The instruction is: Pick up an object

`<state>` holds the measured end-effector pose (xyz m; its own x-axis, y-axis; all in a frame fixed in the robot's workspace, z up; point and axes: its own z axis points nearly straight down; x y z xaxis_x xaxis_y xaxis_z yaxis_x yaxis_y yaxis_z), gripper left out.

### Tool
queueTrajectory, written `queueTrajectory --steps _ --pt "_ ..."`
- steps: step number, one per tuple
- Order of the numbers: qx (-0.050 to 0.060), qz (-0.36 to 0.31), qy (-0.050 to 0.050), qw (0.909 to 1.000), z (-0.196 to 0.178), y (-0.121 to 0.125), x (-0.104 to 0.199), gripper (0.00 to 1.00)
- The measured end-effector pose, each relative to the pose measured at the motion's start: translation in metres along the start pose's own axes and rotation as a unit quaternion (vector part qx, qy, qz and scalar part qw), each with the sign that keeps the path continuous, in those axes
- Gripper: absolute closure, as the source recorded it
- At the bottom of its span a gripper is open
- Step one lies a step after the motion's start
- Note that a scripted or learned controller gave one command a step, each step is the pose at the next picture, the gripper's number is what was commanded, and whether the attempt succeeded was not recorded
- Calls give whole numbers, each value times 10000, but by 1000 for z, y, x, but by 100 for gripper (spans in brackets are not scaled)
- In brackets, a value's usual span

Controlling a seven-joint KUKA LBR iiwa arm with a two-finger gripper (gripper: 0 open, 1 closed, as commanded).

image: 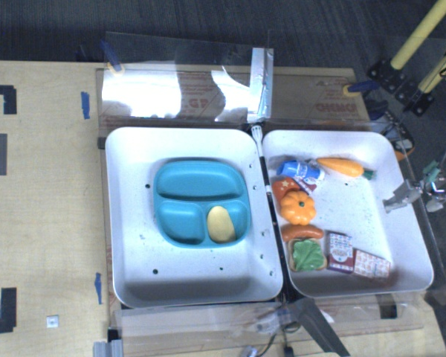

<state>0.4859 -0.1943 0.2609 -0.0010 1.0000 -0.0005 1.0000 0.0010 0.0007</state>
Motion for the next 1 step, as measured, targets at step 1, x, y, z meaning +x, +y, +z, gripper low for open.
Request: queueTrajectory --steps 1 --pt "54 -263 21 9996 150 -9 52 0"
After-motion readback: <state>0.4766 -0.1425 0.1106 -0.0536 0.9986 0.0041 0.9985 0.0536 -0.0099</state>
